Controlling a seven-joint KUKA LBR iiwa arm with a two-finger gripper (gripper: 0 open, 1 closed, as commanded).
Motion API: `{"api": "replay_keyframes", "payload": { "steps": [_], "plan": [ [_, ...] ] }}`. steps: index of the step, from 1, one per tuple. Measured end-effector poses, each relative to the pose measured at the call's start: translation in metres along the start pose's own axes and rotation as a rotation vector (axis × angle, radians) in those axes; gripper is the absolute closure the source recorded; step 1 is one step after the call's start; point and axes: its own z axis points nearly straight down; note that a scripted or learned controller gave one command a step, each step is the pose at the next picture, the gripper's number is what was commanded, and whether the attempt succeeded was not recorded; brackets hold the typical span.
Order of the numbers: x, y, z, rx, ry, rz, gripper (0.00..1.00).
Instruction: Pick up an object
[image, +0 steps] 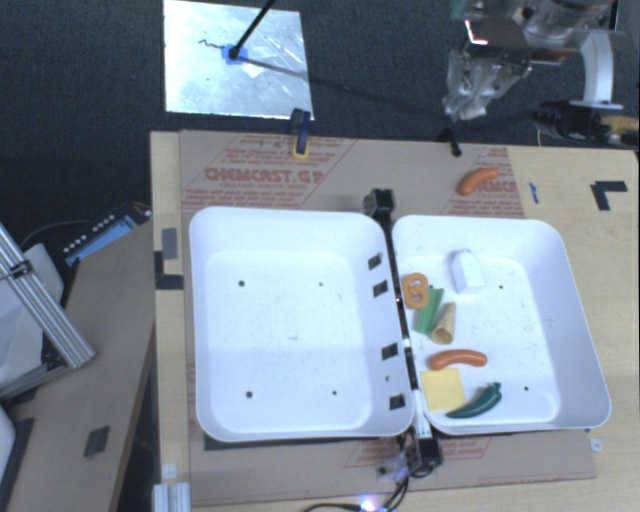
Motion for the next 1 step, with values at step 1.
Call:
{"api": "replay_keyframes", "payload": {
  "steps": [1],
  "plan": [
    [0.0205, -0.0547, -0.0441, -0.004, 0.005, -0.018, 1.0]
  ]
}}
